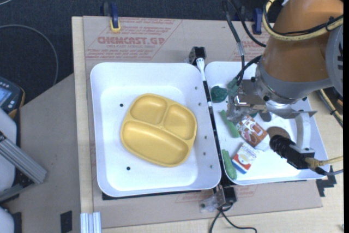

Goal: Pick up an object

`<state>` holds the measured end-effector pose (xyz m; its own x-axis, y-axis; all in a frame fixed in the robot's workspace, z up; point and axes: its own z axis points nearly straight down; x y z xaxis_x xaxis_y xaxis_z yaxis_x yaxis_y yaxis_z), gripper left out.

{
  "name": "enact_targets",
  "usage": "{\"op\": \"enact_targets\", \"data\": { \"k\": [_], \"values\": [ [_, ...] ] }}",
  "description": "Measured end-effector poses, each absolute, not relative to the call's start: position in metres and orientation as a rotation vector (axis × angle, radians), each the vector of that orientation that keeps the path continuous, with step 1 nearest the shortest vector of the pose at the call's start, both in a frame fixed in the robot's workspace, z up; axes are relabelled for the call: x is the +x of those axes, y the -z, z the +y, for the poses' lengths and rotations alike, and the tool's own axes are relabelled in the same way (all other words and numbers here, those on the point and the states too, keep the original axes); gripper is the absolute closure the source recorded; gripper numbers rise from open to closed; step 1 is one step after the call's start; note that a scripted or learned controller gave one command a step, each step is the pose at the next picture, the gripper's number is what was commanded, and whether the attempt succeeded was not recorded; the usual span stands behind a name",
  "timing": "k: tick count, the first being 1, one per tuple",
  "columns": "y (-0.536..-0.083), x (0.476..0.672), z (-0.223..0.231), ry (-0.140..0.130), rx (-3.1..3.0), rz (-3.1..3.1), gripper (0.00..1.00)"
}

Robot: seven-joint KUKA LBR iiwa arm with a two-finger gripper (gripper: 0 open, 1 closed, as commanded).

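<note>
Nearest: small red-and-white packet (244,159) at the right bin's (262,172) six o'clock. Hand (238,111) sits at nine o'clock amid crowded items; its state cannot be told. Risk: clutter deflects the grasp.

Yellow divided plate (158,129) in white left bin (103,117); dark green object (218,94) and red-and-white packet (252,131) in right bin (218,71).

Surface (136,35): brown board, red print along the far edge. Two shallow white bins sit on it side by side, touching: left bin (103,133), right bin (218,71). Blue-yellow clamp (114,16) at far-left edge.
</note>
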<state>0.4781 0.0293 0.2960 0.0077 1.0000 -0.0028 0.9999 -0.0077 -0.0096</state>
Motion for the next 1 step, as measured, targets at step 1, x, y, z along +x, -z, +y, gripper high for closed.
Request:
{"op": "enact_targets", "data": {
  "k": [1],
  "values": [
    [-0.3692, 0.4800, 0.0795, 0.013, -2.218, -2.232, 1.00]
  ]
}}
